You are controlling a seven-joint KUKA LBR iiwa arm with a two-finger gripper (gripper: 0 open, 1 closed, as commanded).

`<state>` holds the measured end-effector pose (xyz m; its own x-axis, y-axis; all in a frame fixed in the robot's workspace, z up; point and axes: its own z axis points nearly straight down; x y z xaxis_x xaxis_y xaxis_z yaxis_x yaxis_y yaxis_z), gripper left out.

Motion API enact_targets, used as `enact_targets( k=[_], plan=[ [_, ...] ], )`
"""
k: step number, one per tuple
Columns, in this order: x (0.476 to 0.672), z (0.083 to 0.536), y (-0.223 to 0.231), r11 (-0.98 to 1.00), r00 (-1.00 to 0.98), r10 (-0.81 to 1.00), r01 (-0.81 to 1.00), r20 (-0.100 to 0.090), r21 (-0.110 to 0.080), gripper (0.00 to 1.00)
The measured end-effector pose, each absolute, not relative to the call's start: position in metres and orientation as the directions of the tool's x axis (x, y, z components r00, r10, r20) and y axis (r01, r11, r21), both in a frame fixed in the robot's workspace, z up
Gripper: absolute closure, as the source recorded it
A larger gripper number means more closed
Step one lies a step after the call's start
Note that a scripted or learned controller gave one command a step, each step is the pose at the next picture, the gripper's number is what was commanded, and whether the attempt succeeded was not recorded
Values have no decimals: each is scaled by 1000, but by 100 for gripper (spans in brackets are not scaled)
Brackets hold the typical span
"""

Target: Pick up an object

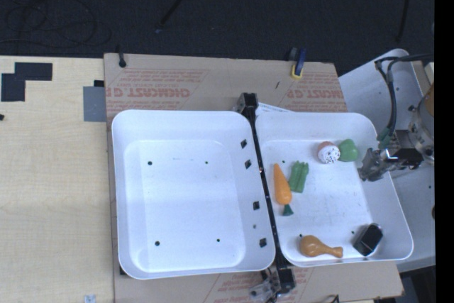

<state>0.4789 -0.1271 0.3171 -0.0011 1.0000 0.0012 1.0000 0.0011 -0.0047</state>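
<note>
From above, the gripper (370, 168) hangs over the right rim of the right bin (386, 223); whether it is spread or closed cannot be told at this size. Just left of it lie a green lump (348, 150) and a speckled white ball (328, 152), touching. Farther left sit an orange carrot (282, 186) and a green block (299, 177). Below it rest a black object (368, 238) and a tan drumstick (318, 247). The left bin (128, 152) lies well apart.
</note>
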Motion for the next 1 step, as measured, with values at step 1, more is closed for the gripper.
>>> enact_targets(
  k=[1],
  plan=[
    [487,318,-134,0,0,1000,1000,0,-2,100]
  ],
)
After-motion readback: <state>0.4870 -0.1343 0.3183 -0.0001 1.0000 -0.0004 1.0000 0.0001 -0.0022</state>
